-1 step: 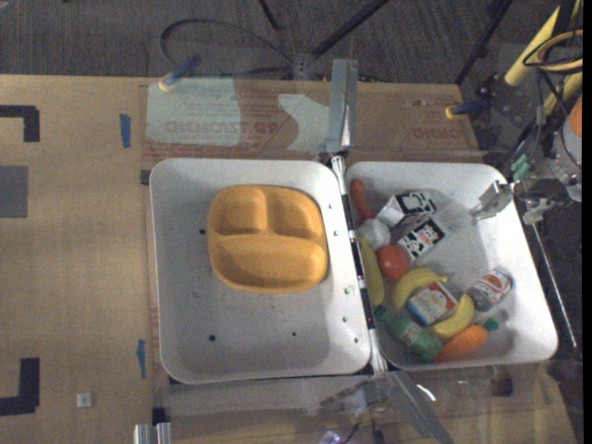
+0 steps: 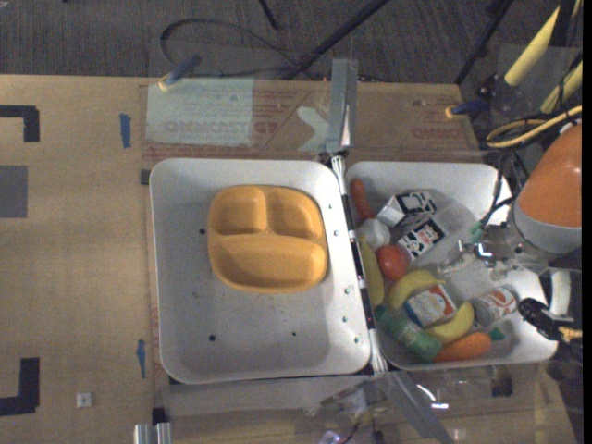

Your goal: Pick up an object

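Now the arm (image 2: 553, 202) hangs over the right bin (image 2: 462, 176) at its three o'clock side, the gripper (image 2: 481, 248) low above the clutter; how it stands I cannot tell. Inside this bin lie a banana (image 2: 413, 285), a tomato (image 2: 392, 261), a milk carton (image 2: 421, 239), a green bottle (image 2: 412, 334) and a carrot (image 2: 464, 346); at nine o'clock, the left bin (image 2: 185, 285) holds an orange divided plate (image 2: 267, 238).

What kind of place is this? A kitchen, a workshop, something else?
Most likely a robotics lab, not a kitchen. A robot arm reaches over two white bins on a taped wooden bench; the food looks like toys, and tripod legs and cables stand behind.
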Motion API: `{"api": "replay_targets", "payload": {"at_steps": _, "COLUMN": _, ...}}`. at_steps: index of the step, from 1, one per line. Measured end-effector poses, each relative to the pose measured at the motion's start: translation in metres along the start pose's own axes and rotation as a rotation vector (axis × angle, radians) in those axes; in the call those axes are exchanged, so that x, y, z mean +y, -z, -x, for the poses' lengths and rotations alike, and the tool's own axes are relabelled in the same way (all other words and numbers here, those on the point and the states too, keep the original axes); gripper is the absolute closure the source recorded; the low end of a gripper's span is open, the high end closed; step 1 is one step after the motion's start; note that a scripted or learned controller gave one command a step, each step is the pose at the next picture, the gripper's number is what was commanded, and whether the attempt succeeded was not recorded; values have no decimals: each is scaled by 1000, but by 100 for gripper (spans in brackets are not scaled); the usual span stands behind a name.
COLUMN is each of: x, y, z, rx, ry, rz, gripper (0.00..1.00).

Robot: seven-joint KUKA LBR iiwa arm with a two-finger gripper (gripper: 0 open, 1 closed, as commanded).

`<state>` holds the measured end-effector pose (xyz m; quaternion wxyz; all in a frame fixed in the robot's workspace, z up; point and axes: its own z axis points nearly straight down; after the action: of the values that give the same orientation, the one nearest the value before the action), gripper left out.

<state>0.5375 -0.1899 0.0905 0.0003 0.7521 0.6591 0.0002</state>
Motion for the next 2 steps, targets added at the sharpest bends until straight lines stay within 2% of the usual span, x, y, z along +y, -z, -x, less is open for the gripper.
{"api": "replay_targets", "payload": {"at_steps": 1, "x": -58, "y": -4, "z": -2, "rx": 0, "ry": 370, "rz": 2, "gripper": 0}}
{"api": "replay_targets", "payload": {"at_steps": 2, "x": -3, "y": -4, "z": -65, "rx": 1, "ry": 10, "rz": 4, "gripper": 0}}
